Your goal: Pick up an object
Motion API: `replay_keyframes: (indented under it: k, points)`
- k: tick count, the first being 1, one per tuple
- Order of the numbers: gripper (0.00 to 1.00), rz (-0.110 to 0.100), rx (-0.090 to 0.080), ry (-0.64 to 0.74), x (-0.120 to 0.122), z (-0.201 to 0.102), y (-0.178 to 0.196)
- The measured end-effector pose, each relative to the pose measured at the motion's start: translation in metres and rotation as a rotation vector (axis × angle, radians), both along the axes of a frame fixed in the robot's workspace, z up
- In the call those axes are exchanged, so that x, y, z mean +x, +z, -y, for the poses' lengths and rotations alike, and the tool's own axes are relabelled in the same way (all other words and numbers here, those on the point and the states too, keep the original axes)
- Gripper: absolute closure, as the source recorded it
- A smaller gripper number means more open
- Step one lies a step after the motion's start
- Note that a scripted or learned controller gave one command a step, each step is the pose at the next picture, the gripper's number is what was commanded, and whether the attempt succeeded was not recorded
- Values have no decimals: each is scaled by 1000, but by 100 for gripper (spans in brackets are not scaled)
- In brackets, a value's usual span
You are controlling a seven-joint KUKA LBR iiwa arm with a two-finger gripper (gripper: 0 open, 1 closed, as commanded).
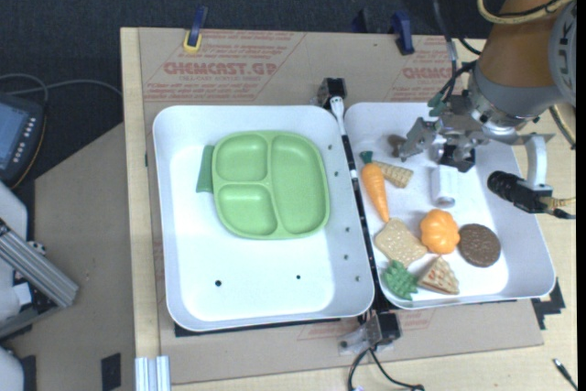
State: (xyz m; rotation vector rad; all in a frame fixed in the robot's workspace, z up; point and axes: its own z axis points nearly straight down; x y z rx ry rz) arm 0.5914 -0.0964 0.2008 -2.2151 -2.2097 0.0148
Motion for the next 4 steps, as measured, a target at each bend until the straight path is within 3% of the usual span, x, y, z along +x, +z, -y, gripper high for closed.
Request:
replay_keyframes:
  k: [1,3,4]
  points:
    - [0,14,-1,3,3,0,8]
    - [0,12,-1,2,-13,3,-106]
    - [0,13,-1,2,-13,3,-117]
